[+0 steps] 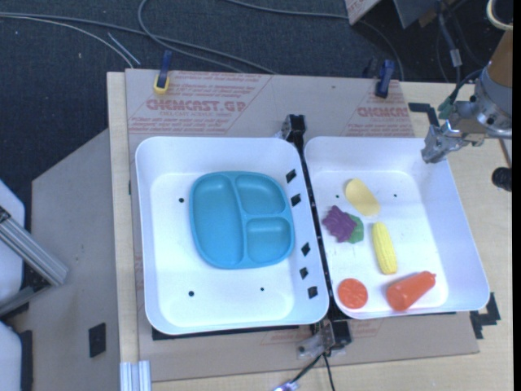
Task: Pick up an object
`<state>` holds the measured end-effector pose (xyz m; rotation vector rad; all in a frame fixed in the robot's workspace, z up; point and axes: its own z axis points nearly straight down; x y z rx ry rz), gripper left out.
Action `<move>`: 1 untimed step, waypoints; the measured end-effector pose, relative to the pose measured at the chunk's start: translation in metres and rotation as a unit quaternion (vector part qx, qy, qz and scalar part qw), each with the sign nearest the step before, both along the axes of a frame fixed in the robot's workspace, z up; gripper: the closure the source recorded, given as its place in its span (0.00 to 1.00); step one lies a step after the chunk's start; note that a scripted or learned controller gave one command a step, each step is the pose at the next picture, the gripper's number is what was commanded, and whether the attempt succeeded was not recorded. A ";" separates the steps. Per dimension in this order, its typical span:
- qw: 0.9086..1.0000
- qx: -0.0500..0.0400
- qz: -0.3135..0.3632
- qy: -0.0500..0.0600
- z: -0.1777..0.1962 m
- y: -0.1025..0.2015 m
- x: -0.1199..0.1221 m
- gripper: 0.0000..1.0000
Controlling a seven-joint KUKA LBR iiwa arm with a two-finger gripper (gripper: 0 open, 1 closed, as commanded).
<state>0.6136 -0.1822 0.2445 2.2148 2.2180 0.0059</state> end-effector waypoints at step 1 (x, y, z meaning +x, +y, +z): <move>1.000 0.001 0.000 0.002 0.021 0.000 0.001 1.00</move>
